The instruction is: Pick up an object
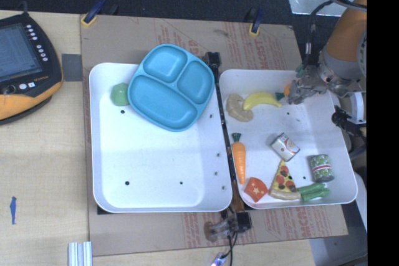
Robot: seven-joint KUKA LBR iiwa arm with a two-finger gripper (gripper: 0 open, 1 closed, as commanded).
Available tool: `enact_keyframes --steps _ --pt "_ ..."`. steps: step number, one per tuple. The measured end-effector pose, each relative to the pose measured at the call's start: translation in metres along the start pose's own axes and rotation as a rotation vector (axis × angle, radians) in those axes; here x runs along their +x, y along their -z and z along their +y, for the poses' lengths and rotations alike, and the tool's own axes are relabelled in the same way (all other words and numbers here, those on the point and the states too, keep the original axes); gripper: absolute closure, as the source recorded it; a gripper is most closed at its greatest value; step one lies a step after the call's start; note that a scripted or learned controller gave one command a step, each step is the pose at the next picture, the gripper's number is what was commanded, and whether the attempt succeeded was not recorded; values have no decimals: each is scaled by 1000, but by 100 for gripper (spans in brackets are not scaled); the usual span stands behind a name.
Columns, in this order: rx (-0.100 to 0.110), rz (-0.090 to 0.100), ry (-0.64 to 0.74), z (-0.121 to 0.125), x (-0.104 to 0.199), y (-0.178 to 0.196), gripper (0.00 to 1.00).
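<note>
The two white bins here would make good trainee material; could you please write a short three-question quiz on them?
1. True or false: the blue divided plate lies in the right bin.
2. Which toy lies nearest the gripper: A) carrot, B) banana, C) pizza slice?
3. What green thing peeks out from under the plate's left edge?

Key: 1 false, it is in the left bin. 2 B. 3 A small green ball.

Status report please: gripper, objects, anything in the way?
Gripper low over right bin, beside banana. Nothing visibly held. Can and carrot lie apart.
</note>
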State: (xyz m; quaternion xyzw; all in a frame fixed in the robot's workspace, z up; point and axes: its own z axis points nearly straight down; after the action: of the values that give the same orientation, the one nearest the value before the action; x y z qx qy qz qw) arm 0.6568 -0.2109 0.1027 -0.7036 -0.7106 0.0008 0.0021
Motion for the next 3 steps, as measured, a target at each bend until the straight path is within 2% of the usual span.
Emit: enact_keyframes --steps 1,2,3 --pt "0 0 1 0 0 0 0" --pt "1 0 3 0 0 10 100" --pt "1 0 4 0 0 10 0"
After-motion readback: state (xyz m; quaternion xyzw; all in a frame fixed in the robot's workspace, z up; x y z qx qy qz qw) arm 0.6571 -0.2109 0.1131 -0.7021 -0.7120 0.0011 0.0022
